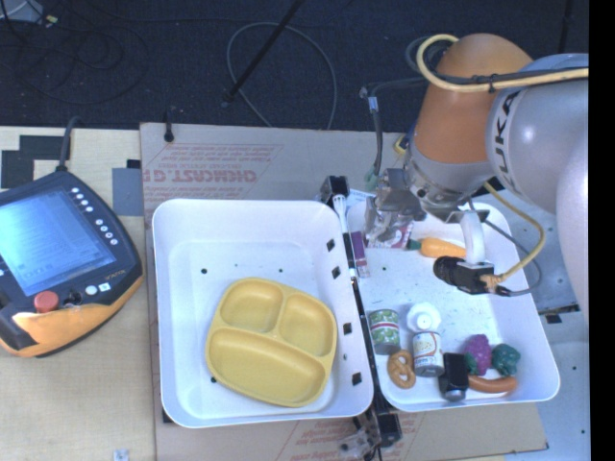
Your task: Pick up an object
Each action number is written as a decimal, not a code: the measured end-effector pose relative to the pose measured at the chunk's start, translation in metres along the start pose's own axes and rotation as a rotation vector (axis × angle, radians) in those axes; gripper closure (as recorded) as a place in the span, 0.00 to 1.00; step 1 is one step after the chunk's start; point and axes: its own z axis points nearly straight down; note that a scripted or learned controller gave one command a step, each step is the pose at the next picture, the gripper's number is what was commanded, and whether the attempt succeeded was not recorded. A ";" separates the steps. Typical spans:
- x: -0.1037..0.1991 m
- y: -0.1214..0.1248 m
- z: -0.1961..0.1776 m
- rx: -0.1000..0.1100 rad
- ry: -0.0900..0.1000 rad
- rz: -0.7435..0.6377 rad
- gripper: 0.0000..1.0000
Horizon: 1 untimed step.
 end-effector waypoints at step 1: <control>0.100 -0.008 0.056 0.007 0.001 -0.005 1.00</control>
